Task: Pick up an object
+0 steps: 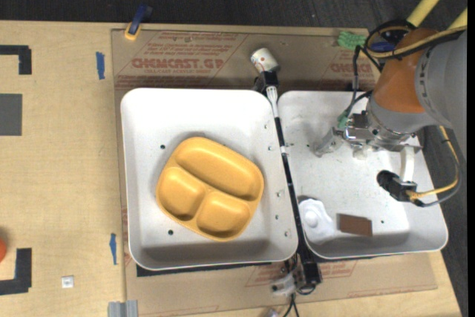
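Progress on the pick looks slight, judged from the single camera view: nothing is lifted. The tool (332, 142) sits in the upper part of the right bin (423, 234), right of centre in the frame, its metal tip pointing left just above the bin floor, and no object shows at that tip. Whether it is released or clenched I cannot tell (the wrist and its orange band cover most of it).

Candidates for the pick all lie on their bin floors. A yellow divided tray (210, 187) rests in the middle of the left bin (141, 115), well apart from the tool. In the right bin, a small brown block (354, 224) lies near the lower edge, and a white lumpy object (313, 217) sits in the lower left corner just beside it. Both are below the tool in the frame and apart from it. The whole job appears to remain: choose one, close on it, raise it.

Hard to make out: the white object blends into the bin wall, so its outline is uncertain. Cables and a black connector at the right partly cover the bin's right side.
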Tool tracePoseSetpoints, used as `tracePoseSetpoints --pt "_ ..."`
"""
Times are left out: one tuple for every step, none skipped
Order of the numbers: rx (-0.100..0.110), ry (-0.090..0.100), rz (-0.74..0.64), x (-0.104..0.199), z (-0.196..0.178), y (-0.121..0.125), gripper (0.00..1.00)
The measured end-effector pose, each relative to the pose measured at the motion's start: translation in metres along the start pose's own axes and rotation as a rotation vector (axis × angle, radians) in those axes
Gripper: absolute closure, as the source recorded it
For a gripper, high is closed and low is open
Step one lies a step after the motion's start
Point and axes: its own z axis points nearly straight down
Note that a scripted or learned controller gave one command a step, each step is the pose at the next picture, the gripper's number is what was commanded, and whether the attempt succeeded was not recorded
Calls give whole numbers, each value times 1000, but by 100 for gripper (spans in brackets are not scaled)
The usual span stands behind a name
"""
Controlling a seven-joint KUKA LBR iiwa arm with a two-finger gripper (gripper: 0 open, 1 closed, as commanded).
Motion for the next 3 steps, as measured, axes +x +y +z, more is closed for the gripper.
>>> tracePoseSetpoints --pt "-1 -1 -200 -21 0 18 0" --pt "-4 -1 -201 -20 -11 19 100" --pt "-3 -1 -201 -20 -10 19 0"
